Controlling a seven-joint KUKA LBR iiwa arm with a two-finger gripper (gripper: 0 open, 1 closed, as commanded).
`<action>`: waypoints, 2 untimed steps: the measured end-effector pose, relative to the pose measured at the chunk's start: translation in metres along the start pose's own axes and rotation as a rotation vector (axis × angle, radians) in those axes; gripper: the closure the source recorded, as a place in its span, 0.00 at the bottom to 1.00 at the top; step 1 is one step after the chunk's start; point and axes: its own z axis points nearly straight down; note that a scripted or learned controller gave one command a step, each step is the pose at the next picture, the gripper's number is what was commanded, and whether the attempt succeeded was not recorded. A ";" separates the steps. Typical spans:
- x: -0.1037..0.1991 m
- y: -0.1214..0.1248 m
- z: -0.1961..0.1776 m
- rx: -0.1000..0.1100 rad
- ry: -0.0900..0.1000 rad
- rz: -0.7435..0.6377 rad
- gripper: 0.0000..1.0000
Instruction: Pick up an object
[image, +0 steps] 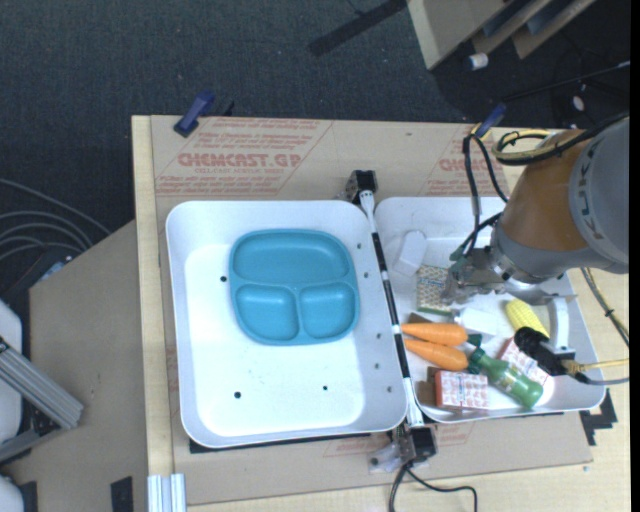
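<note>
A: Beside the blue three-compartment plastic tray (293, 283), what is shown?
B: Two orange carrots (436, 341) are seen right of the tray; the gripper (462, 285), grip undeterminable, is placed above them.

Single fixed overhead camera, slanted down on bench (300, 150), both white bins (200, 330) framed whole, arm (560, 215) entering from right.

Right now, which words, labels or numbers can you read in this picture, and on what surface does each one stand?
"CHEMCAST GP": red print on the brown board behind the left bin.
The same red print shows again behind the right bin, cut off, so I cannot read it fully.
The small box and green bottle in the right bin carry labels too small to read.
</note>
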 end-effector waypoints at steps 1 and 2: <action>0.000 0.000 0.000 0.000 0.000 0.000 0.00; 0.002 -0.054 0.021 0.005 0.001 -0.001 0.00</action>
